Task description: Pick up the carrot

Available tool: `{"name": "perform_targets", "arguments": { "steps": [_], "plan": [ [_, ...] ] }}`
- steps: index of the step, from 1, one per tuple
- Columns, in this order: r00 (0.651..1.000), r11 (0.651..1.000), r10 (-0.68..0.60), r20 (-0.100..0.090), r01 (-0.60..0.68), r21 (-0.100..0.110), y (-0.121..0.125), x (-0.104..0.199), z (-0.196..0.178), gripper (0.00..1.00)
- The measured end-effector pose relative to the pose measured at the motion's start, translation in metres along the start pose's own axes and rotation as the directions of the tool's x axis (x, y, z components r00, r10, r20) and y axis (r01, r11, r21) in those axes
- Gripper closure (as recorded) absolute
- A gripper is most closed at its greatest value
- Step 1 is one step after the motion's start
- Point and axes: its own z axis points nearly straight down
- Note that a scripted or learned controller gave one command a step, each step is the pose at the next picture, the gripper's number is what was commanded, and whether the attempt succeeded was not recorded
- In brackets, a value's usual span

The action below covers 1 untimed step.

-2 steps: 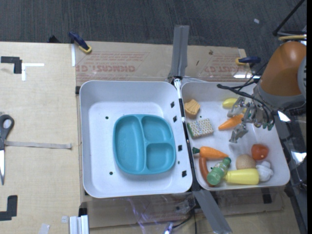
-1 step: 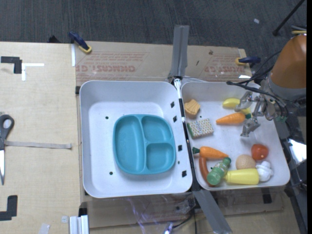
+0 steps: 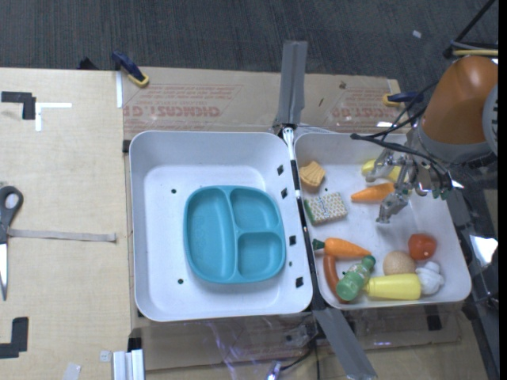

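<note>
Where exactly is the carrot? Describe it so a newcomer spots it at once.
Look in the right white bin, lower left, near the divider. The carrot lies below the pale speckled block and above the green bottle. It is orange and tapered, with a green stub at its left end, unlike the smaller orange piece higher up.

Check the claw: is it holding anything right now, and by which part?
Cannot be told. The claw hangs over the right bin with a small carrot just beside it, but the view is too cluttered to show any grip.
</note>
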Motion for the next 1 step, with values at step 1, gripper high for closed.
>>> {"name": "perform_targets", "arguments": {
  "steps": [1],
  "plan": [
    [0.97,0.97,0.244,-0.001,-0.244,0.001,-0.0139,0.0124,0.0004,0.0]
  ]
}}
